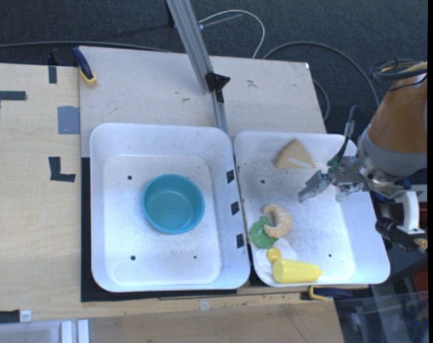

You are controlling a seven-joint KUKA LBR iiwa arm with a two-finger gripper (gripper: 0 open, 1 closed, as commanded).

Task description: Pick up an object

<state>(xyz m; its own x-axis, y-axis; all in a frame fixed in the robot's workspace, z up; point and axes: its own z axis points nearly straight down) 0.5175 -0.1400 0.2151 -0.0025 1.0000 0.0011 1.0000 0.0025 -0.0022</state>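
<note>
My gripper reaches in from the right over the right bin, its fingers apart with nothing between them. A tan wedge-shaped object lies just up and left of the fingertips, at the bin's far side. A beige ring-shaped toy lies below and left of the gripper, resting against a green piece. A yellow cylinder-like object sits at the bin's near edge beside a white piece. A blue bowl sits in the middle of the left bin.
A grey metal pole slants from the top down to the seam between the bins. White and black cables loop on the bench behind the right bin. A yellow and blue clamp sits at the board's far left corner.
</note>
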